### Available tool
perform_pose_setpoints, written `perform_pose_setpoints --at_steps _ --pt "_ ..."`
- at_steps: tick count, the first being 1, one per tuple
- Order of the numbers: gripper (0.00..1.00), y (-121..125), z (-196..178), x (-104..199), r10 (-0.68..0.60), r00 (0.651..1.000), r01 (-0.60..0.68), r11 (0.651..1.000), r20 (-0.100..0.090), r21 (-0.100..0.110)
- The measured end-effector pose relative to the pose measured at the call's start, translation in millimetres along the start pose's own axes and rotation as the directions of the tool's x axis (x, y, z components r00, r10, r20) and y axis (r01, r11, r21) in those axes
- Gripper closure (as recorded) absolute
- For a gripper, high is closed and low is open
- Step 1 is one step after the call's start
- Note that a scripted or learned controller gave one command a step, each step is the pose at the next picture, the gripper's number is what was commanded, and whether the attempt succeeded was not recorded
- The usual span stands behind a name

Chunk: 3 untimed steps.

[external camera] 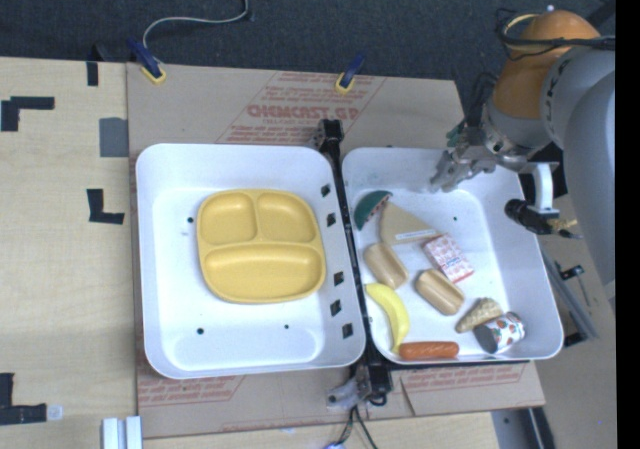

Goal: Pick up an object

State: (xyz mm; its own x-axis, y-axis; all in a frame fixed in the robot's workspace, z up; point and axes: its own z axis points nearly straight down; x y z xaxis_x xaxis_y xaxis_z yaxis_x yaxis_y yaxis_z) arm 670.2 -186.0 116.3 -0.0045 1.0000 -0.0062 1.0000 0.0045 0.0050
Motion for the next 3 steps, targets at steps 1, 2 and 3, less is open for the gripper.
perform_pose_setpoints --at_steps 1,2,3 --pt "0.0 0 0 0 0.0 1.0 0.0 1.0 0.0 0.0" --pt "0.0 -1 30 3 0.002 1.0 -0.002 1.0 -0.004 0.004" --pt "1.0 -1 20 3 0.002 1.0 -0.002 1.0 0.0 0.0"
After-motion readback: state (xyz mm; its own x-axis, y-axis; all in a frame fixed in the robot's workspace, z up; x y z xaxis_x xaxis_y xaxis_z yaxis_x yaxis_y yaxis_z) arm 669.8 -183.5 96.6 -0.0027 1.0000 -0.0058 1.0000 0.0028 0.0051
